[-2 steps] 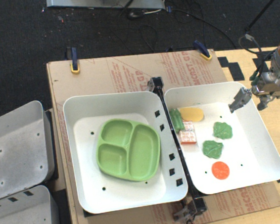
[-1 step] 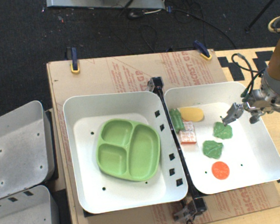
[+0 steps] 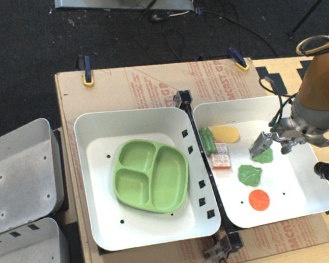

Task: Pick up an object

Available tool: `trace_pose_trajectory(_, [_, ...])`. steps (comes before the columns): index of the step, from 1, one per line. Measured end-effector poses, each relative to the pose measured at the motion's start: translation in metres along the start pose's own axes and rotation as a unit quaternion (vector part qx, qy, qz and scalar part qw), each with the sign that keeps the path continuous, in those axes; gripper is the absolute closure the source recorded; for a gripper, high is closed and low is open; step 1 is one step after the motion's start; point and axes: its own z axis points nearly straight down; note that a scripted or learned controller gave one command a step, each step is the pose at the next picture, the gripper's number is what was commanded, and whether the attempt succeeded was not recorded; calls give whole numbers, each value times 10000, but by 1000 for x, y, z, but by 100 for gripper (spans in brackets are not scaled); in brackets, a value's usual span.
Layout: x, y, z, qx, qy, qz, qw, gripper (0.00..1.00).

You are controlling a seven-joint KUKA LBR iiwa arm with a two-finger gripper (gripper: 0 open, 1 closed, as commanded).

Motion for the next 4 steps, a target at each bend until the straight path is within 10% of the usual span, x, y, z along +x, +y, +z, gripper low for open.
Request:
trace_pose_trajectory(1, [-4,8,50,-6,-4,1,10000,0])
trace_pose_trajectory(2, [-4,9,37,-28,-10,3,10000,100])
trace_pose_trajectory(4, [-3,19,-50,-54,-18,-20,10000,100])
